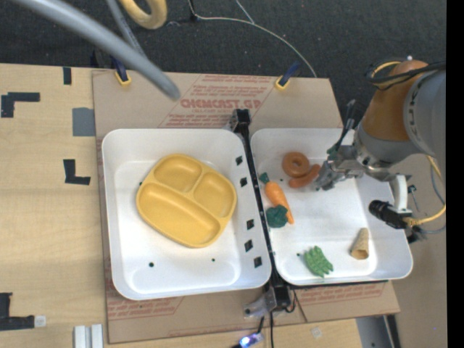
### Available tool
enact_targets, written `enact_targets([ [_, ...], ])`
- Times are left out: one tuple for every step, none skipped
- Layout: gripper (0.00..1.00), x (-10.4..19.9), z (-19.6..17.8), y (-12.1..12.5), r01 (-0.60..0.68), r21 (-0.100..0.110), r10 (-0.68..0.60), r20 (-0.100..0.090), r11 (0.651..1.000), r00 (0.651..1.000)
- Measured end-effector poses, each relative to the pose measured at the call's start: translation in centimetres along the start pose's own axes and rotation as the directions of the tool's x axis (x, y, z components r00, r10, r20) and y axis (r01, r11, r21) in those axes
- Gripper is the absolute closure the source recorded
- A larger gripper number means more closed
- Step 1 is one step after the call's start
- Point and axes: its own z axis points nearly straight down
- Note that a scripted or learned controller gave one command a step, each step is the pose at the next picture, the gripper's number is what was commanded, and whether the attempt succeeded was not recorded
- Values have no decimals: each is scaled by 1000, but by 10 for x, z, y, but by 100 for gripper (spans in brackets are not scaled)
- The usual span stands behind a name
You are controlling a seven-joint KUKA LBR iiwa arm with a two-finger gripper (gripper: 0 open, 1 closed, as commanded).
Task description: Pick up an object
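Note:
The right bin [377,267] holds an orange-brown curled piece [298,167] at its upper left, a carrot [276,195] with a dark green leafy end [276,216] by the divider, a green leafy piece [317,261] near the front, and a tan cone [360,243] at the right. My gripper [328,178] hangs low in the right bin, just right of the curled piece and close to its tail. The arm's grey body and orange band [388,114] rise behind it. Nothing shows between the fingers.
A yellow divided plate [187,199] lies in the left bin [123,267]. A black divider [254,194] runs between the bins. Grey tubes [101,27] cross the upper left. Cables hang at the arm's right side [406,216].

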Motion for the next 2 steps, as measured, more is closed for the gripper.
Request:
enact_targets([
  [100,4,-61,-5,-1,-7,1,1,1000,1000],
  [100,5,-96,-4,-1,-6,1,1,1000,1000],
])
